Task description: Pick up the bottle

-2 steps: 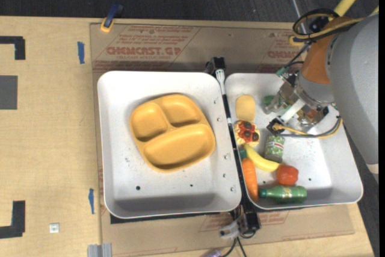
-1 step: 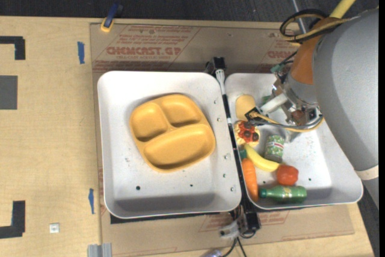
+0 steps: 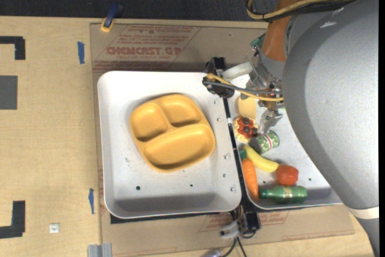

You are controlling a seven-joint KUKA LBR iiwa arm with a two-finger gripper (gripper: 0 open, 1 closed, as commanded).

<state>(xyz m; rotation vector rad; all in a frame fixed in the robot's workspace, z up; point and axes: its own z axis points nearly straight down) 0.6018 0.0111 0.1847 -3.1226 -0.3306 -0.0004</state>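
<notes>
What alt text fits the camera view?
The grey arm's end effector hangs over the right bin, above toy food: a green bottle, banana, carrot and tomato. The left bin holds a yellow divided plate.

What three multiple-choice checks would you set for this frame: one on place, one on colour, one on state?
1. Where does the green plastic bottle with the red label lie?
A. in the left bin
B. in the right bin, near its front edge
C. on the cardboard

2. What colour is the divided plastic tray in the left white bin?
A. yellow
B. blue
C. red

3. How does the bottle rest?
A. upright
B. on its side
C. lifted above the bin

Answers: 1 B, it lies in the right white bin below the red tomato. 2 A, its whole surface is yellow. 3 B, its length runs flat along the bin floor.
</notes>
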